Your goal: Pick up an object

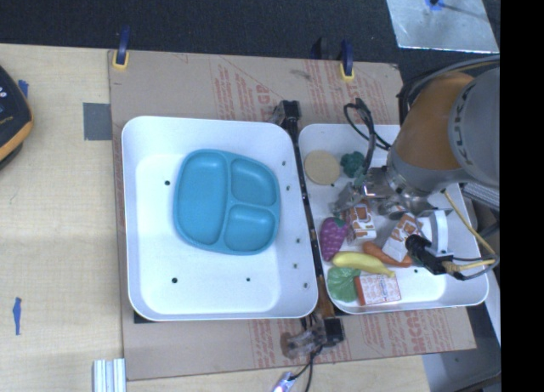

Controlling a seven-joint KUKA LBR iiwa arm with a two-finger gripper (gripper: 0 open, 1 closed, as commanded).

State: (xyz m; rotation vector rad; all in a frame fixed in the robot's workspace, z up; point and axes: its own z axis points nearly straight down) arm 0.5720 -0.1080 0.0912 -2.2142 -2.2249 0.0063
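My gripper (367, 190) low in the right bin (463, 295), grip state unclear, toys crowding the near edge, blue plate (226, 201) alone in the left bin (149, 292)

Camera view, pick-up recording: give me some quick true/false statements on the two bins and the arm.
1. The blue divided plate lies in the left bin. True.
2. The banana sits on that plate. False: it lies in the right bin, among the other toy foods.
3. The arm is over the right bin. True.
4. The purple grapes lie outside both bins. False: they are inside the right bin, near its left wall.
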